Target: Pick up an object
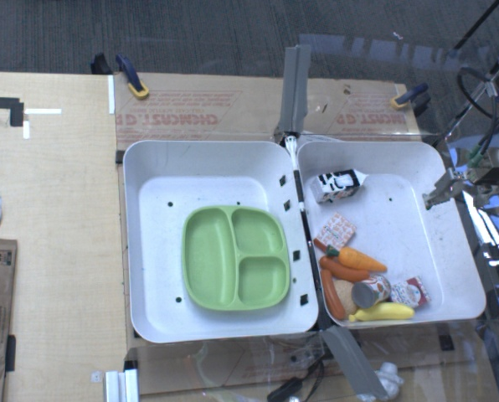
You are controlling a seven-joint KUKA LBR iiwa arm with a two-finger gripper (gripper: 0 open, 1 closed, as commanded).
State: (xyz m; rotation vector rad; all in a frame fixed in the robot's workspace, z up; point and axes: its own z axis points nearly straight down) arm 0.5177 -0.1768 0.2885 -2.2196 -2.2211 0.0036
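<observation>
Left bin: it carries a green divided plate, flat and roughly centred, with bare white floor all round it.
Right bin: here's the clutter, bunched toward the near left corner, against the wall shared with the other bin.
Pile: a carrot lies slantwise on top, a sausage runs down the wall side, a banana sits along the near edge, a grey can is wedged between them, and a red and white packet is just right of the can.
Loners: a checked wafer sits just above the carrot; a black and white carton stands apart toward the far side, probably the easiest target with nothing crowding it.
Arm: metal parts show at the right rim, around, off the pile and touching no object.
Tool state: cannot tell how wide it stands, and nothing shows in its hold.
Task status: nothing is lifted yet; every object lies on the bin floor.
</observation>
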